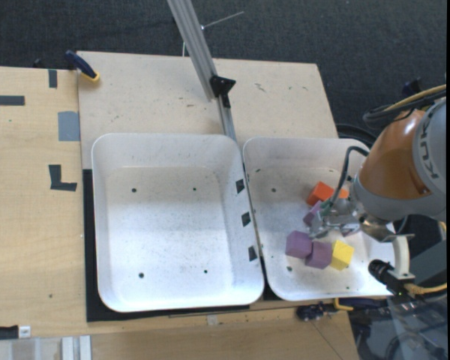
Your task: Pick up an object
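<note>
In the right bin (pixel 285 163) lie several small blocks. An orange block (pixel 321 193) sits toward the bin's right side, with a small purple block (pixel 312 217) just below it. Two larger purple blocks (pixel 298 244) (pixel 319 255) lie side by side near the front, and a yellow block (pixel 343 255) touches their right end. My gripper (pixel 331 223) is low over this cluster, between the orange block and the yellow one, right beside the small purple block. The wrist hides the fingertips.
The left bin (pixel 165 148) stands beside the right one, sharing a middle wall. A slanted metal rail (pixel 195 40) crosses the bench behind the bins. The arm's orange band (pixel 394 160) hangs over the right bin's right rim.
</note>
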Robot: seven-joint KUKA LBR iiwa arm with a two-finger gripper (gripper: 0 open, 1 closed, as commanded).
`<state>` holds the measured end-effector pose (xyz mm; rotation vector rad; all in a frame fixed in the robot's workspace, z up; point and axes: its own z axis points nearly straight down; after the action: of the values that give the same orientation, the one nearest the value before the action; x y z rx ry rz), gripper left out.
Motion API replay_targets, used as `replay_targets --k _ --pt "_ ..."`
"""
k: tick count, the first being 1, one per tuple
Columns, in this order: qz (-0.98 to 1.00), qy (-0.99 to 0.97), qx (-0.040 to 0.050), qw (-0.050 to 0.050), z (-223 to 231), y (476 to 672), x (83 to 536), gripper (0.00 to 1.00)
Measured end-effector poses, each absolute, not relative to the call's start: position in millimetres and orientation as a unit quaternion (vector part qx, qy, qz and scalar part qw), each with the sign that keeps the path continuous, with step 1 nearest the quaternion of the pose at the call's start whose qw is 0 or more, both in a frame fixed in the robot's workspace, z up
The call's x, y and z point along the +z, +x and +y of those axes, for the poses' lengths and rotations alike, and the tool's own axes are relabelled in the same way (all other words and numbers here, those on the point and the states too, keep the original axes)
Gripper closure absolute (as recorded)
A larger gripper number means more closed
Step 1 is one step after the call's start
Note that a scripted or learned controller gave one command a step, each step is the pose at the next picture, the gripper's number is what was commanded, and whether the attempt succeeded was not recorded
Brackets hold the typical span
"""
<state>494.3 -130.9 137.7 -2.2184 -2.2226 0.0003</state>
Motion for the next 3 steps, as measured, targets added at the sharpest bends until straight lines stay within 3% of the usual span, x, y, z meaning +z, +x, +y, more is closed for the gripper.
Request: replay_targets --k 2,3 --pt "-0.708 -0.706 -0.0009 -0.002 -124 499.5 239 1.00" --pt "-0.709 -0.705 -0.0005 0.001 -76 517.5 247 1.00"
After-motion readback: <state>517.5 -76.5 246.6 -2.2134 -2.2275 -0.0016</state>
